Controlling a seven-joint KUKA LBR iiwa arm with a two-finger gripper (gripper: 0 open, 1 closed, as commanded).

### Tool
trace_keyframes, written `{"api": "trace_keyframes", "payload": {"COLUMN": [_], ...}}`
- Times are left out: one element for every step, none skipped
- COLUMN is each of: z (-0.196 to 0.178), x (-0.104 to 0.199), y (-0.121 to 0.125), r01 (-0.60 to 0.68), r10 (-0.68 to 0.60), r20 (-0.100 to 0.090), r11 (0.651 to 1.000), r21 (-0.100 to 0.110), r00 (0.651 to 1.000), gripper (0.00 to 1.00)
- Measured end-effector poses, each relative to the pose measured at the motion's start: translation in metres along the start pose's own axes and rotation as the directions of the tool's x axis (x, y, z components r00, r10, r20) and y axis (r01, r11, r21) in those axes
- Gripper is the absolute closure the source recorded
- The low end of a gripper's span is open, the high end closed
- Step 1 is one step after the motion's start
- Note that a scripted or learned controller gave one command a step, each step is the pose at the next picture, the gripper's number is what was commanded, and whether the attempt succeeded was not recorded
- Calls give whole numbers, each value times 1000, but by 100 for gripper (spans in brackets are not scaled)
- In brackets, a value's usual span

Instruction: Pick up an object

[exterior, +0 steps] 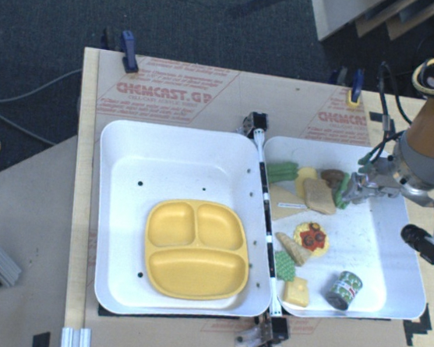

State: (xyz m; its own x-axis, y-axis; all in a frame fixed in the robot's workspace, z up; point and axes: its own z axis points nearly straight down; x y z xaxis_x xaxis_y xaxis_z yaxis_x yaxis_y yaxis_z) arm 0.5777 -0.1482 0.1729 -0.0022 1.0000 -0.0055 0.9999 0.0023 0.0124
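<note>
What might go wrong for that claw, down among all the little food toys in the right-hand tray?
1. The claw sits low among a tight cluster: the tan bread-slice toy, the brown lumpy toy and the yellow chunk. It may nudge them or catch two together.
2. It works close to the shallow white right bin's far wall, so a shoved piece could wedge against it.
3. The small green-labelled can lies tipped and would likely roll if bumped.

Single fixed camera above bench (211, 89), slanted down, both bins framed.
</note>
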Motion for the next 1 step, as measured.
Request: {"api": "trace_keyframes", "payload": {"z": [4], "x": [2], "y": [-5], "r01": [-1], "r10": [1], "r20": [-5], "r11": [1000], "r21": [12], "r00": [1000], "gripper": [0]}}
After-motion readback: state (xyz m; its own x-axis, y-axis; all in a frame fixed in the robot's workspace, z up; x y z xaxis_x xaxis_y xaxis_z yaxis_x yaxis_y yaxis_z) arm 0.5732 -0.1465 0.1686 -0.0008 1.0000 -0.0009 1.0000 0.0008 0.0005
